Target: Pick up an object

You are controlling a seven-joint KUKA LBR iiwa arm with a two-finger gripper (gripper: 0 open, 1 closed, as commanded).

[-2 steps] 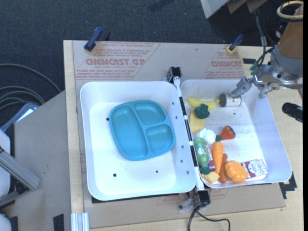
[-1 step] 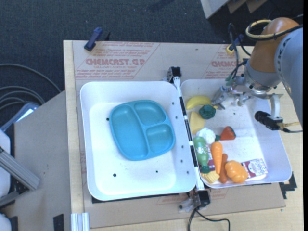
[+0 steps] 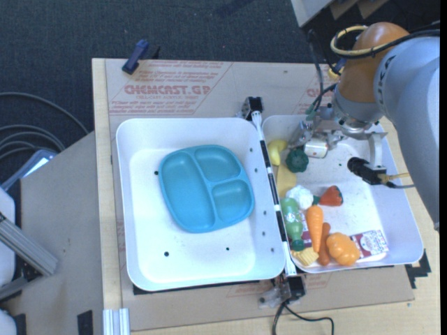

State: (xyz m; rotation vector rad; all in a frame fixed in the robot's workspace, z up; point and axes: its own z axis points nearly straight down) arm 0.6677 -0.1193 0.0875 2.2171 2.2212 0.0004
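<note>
Dark carpet surrounds the bench (image 3: 209, 82); the gripper (image 3: 316, 145) hangs in the right bin (image 3: 401, 246), just beside a dark green toy vegetable (image 3: 297, 160). It looks light, hard, slippery and rounded, best pinched across its middle. Whether the gripper has closed on anything, I cannot tell.

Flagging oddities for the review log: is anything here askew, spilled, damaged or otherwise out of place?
Nothing is spilled or visibly damaged. The blue divided plate lies slightly rotated in the left bin. The toy food, including a carrot, is heaped toward the right bin's near-left side. The gripper hangs beside the dark green toy.
</note>
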